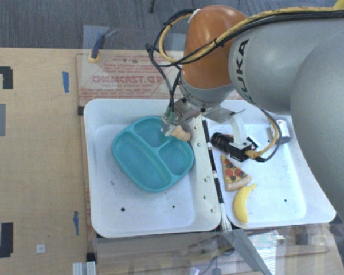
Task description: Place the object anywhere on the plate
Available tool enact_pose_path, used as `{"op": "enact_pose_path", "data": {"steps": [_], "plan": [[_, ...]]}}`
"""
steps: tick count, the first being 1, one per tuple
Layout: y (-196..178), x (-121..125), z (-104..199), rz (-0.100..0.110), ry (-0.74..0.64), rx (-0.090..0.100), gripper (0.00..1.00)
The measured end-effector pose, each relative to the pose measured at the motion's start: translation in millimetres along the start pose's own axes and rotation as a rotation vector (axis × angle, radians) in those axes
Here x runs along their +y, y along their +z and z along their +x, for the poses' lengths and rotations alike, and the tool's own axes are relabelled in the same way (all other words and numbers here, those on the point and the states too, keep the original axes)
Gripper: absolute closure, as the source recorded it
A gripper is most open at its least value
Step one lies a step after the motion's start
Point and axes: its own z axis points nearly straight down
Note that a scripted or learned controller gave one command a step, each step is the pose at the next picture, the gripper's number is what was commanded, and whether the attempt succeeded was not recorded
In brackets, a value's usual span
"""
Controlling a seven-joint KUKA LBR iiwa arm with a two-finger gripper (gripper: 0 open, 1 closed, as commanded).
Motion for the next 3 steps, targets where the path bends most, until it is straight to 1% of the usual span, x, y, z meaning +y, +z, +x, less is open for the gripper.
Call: {"op": "enact_pose_path", "data": {"steps": [1,2,3], "plan": [[14,11,-9,-0.004,-0.097,-0.003,1.00],[-1,12,38,0.000,-0.287,0.000,1.00],[-1,12,37,-0.001,-0.287,0.000,0.00]]}}
